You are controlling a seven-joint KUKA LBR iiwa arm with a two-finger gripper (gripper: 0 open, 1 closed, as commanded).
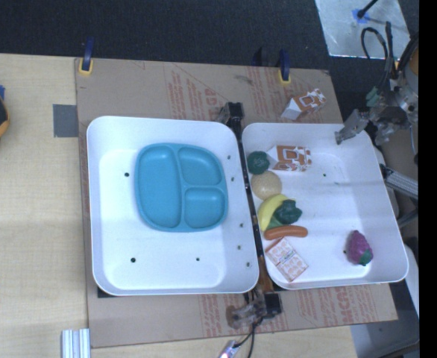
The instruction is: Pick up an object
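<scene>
The purple fruit (359,247) lay alone near the front right corner of the right bin (330,171), well apart from everything else, and I judged it my easiest pick: a small plastic toy, probably light, hard and a little slick, with a rounded body best pinched across its middle with the fingers coming down on either side of it. The other candidates crowded the bin's left wall: a dark green ball (258,162), a cream-coloured round piece (266,184) just below it, a yellow banana (268,209) touching a green leafy piece (288,214), and a red sausage (285,232) lying crosswise beneath them. I reckoned those would be awkward, since fingers would strike a neighbour or the wall before closing. Two flat printed cartons, one (292,157) near the back and one (286,259) near the front edge, looked thin and hard to get under. My gripper (350,130) hung over the bin's back right corner, carrying nothing; whether its fingers were spread or pressed together could not be made out from this view. The left bin (110,222) held a blue divided plate (180,186). Both bins sat on brown cardboard (174,84) clamped to the desk (24,222), with another small carton (305,104) lying loose on the cardboard behind the right bin.
</scene>
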